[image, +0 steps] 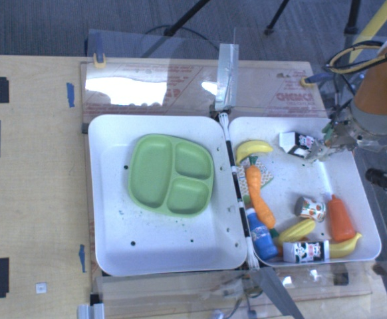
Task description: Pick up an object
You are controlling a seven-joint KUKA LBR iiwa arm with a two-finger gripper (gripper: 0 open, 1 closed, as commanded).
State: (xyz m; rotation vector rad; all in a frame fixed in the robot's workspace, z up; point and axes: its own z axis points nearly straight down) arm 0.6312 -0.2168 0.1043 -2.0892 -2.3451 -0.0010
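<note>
Camera view. The gripper [328,145] sits low over the far right corner of the right bin [366,198], its tip just beside a small black-and-white carton [298,143] near the far rim; whether it touches or holds the carton cannot be told. Along the bin's left wall lie a banana [252,149], a carrot [260,198] and a blue bottle [260,236]. An orange bottle [340,219] lies by the near right corner. A green divided plate [171,174] rests in the left bin [107,198].
</note>
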